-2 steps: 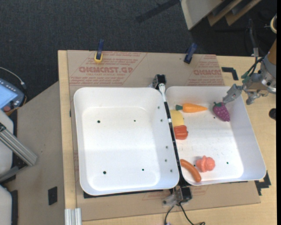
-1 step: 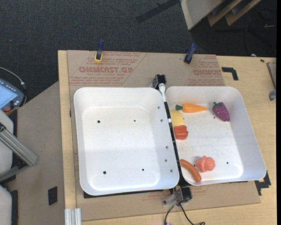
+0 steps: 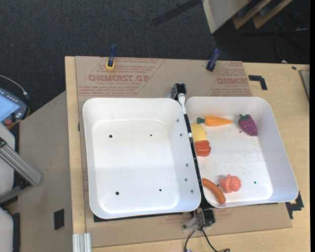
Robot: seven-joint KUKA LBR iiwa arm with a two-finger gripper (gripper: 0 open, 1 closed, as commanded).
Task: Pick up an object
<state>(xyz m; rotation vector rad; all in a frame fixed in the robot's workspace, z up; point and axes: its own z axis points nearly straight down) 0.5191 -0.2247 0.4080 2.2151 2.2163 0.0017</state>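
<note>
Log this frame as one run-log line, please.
stage: before pick | right white bin: orange toy carrot, purple toy grapes, yellow block, red pepper, pink toy, orange sausage

dark speckled carpet floor (image 3: 74,27) around the setup. desk (image 3: 44,162) is pale wood, topped by a brown cardboard sheet (image 3: 147,74) with red "chemcast" print, held at the far edge by a blue-yellow clamp (image 3: 111,58) and a blue clamp (image 3: 213,59). light wooden furniture (image 3: 246,12) at top right corner. aluminium extrusion bar (image 3: 19,162) slants at left, blue-screened device (image 3: 10,106) beside it. even overhead light, soft shadows.
</note>
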